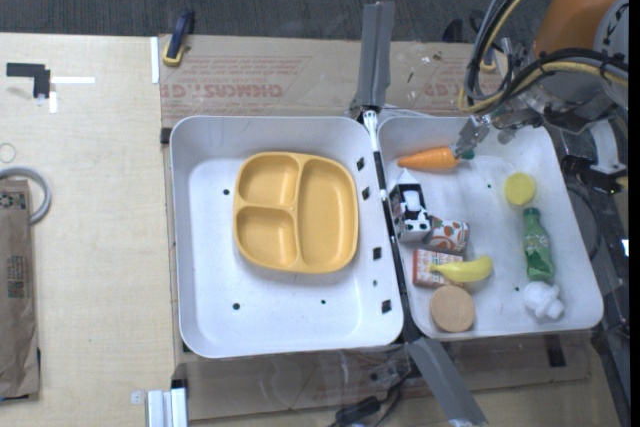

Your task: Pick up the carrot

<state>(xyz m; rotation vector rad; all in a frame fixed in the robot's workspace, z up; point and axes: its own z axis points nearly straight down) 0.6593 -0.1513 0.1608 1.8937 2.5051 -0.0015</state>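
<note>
The orange carrot [427,159] lies on its side in the right bin [575,215], near the bin's back left corner, with its green top pointing right. My gripper [472,139] hangs at the carrot's green end, touching or just above it. The arm comes in from the upper right, its orange band above the bin's back edge.
The right bin also holds a yellow round piece [519,188], a green bottle [537,243], a white lump [543,299], a banana [464,269], a round cookie [453,309], small cartons [446,235] and a black-and-white toy [410,212]. A yellow divided plate [297,212] sits in the left bin [200,245].
</note>
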